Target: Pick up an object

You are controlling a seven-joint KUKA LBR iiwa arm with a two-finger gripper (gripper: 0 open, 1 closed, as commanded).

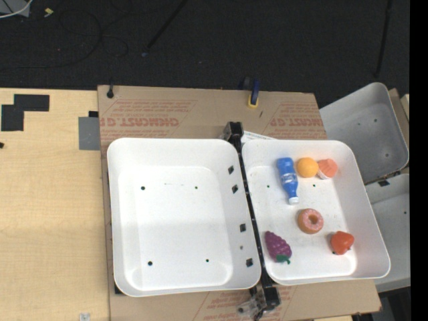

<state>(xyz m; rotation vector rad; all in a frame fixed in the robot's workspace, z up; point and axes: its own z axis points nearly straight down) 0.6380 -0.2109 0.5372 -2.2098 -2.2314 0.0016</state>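
Pincer state: you cannot tell from this view. Your pick candidates sit in right-hand shallow white plastic bin (364, 199): blue plastic bottle (287, 178) just left of orange ball (307, 167); pink-frosted toy doughnut (309, 221) below bottle; purple toy grape bunch (277, 246) lower left of doughnut.

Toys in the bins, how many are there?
6, all in the right bin: blue bottle, orange ball, pinkish piece, donut, purple grapes, red fruit.
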